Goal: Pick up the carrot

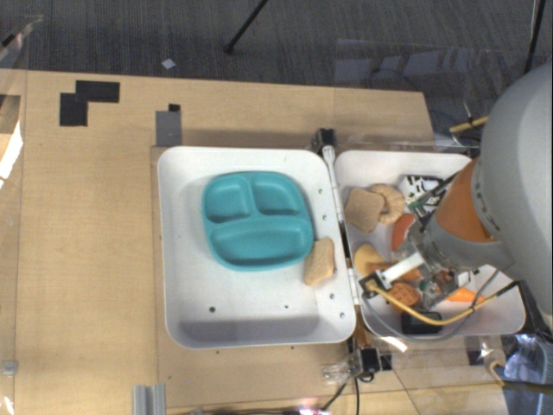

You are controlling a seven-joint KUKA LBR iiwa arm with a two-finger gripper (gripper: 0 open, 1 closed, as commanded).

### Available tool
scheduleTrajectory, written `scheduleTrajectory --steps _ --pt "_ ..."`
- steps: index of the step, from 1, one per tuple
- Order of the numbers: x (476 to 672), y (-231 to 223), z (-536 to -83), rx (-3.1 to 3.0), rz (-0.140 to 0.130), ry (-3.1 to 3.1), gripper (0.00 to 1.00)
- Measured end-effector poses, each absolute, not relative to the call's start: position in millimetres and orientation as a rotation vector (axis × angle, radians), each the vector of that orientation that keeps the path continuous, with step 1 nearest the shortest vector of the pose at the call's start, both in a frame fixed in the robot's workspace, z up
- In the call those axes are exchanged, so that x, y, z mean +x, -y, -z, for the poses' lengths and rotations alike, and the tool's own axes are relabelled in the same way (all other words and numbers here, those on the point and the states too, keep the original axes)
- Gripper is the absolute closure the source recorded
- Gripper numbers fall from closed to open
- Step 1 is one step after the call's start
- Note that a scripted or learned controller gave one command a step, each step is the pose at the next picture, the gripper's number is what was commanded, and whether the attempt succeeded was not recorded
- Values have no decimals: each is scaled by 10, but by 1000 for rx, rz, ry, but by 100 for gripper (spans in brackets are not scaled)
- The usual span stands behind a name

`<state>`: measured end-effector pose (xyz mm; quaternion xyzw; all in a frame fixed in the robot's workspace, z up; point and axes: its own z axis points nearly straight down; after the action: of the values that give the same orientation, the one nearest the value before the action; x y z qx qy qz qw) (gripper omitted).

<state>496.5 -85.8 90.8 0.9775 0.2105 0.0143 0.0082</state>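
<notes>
Counter (86, 258) carries two white bins. Left bin (186, 309): teal divided plate (257, 220), tan bread piece (319, 262) touching its right edge. Right bin (510, 318): arm (510, 180) reaching in, end effector (425, 285) low among food items, grip state hidden, cannot tell. Carrot (460, 296) just beside it, to its right.

The grey arm (518, 158) reaches in from the right, its orange band (462, 210) sloping down to the wrist, and the hand (428, 288) hangs low, pointing down and to the left.
</notes>
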Motion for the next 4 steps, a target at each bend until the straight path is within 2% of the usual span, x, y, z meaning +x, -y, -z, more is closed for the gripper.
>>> scheduleTrajectory --steps 1,2,3,4 --pt "5027 852 -912 3109 -46 -339 0" --pt "4959 1046 -903 3099 -37 -493 0" --pt "4919 854 -887 3103 -23 -445 0" --pt "4919 867 -888 3122 -22 -339 0"
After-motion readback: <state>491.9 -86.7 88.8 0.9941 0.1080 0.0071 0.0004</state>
